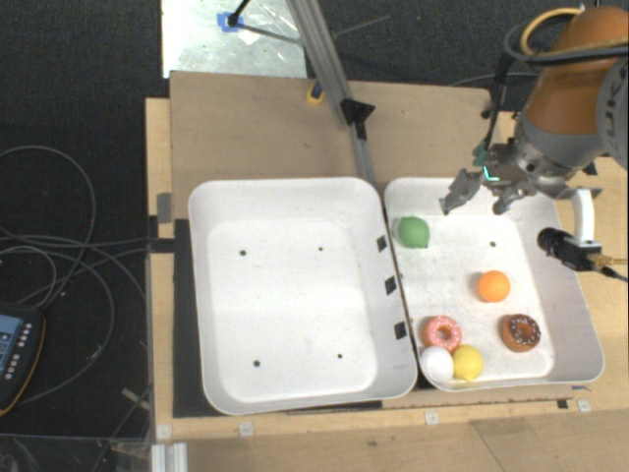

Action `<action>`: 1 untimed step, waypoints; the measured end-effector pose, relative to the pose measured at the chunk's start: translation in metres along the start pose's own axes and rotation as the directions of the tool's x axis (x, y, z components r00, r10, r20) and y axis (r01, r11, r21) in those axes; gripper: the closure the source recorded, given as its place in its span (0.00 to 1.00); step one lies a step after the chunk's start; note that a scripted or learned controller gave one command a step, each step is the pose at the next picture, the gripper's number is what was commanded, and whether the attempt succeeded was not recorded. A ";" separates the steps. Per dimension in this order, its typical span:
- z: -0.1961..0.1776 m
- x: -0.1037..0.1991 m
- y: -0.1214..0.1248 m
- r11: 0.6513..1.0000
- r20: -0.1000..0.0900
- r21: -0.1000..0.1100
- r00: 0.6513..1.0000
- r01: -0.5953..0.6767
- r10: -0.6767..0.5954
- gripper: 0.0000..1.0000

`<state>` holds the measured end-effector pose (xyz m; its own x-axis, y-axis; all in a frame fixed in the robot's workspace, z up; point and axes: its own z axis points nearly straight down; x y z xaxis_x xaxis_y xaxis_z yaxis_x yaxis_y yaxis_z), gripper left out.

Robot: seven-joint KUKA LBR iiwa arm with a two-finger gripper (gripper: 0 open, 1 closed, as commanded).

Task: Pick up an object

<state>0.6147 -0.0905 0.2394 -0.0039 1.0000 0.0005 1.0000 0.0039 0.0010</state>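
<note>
The gripper (482,197) hangs over the far end of the right bin (580,362), fingers spread wide w/ nothing between them, one tip toward the green ball side, the other toward the bin's right wall. It looks clear of the bin floor, so I'd guess it's lining up for a descent, not yet committed to any one item. Everything pickable sits in that right bin. The green ball (413,232) is nearest, up against the divider btwn the bins, just beside the left fingertip's side; prob the easiest reach, though the wall next to it leaves little room for a finger on that side. The orange ball (493,286) sits alone mid-bin, w/ open floor all round, so it's the cleanest target imo. Down at the near end things crowd: pink donut (442,332), white ball (437,365) and yellow ball (469,363) bunched together touching or nearly so, w/ the chocolate donut (520,332) a bit apart to the right. Grabbing from that cluster risks nudging neighbours. Round items will roll if pinched off-centre. The left bin (206,293) is where a picked item would likely go. Wide-open jaws make sense here: they suit any of these sizes.
</note>
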 end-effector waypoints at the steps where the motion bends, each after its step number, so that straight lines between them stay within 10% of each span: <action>1: 0.052 -0.010 -0.004 1.000 0.000 0.005 1.000 -0.004 0.004 0.00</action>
<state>0.6112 -0.1005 0.1874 0.0000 1.0000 0.0000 1.0000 0.0000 -0.0037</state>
